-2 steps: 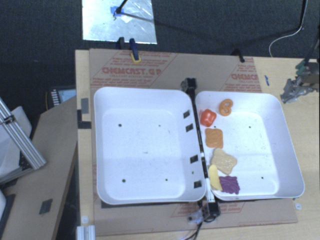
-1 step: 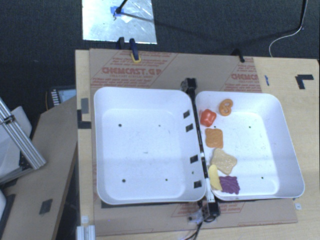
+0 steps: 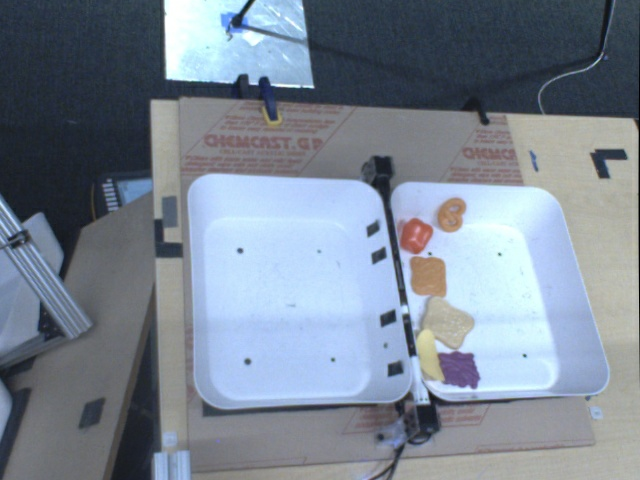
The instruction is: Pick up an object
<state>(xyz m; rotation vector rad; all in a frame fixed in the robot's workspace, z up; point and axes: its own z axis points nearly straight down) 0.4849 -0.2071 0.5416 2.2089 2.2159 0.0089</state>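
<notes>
Two white bins sit side by side on the bench. The left bin [image 3: 290,288] has only small dark marks on its floor. All the candidates lie in the right bin [image 3: 530,298], lined up along its left wall next to the divider [image 3: 397,283].

From far to near: an orange pretzel [image 3: 452,214], a red pepper [image 3: 416,234], an orange cracker [image 3: 428,276], a tan bread slice [image 3: 447,321], a yellow banana [image 3: 428,355] and a purple grape bunch [image 3: 460,369]. All look like small toy food, so likely light, plastic or foam, not fragile.

The state of the gripper cannot be told from this view.

Handling, as judgement:
- Pepper: rounded and a bit taller than the rest, probably stiff and somewhat slick. It stands slightly apart from the pretzel, so it looks like the easiest pinch, across its widest part.
- Pretzel: thin, with holes, lies flat. Grip across the outer rim; its far side is free.
- Cracker and bread slice: flat and low, hard to get fingers under. They likely need an edge pinch, and slip risk is high.
- Banana: tight against the bin wall and touching or nearly touching the bread slice and grape bunch, so there is little finger room on the wall side.
- Grape bunch: lumpy, possibly softer, so it offers decent friction. Its right side faces open floor.

Pepper or pretzel seem the best picks.
</notes>
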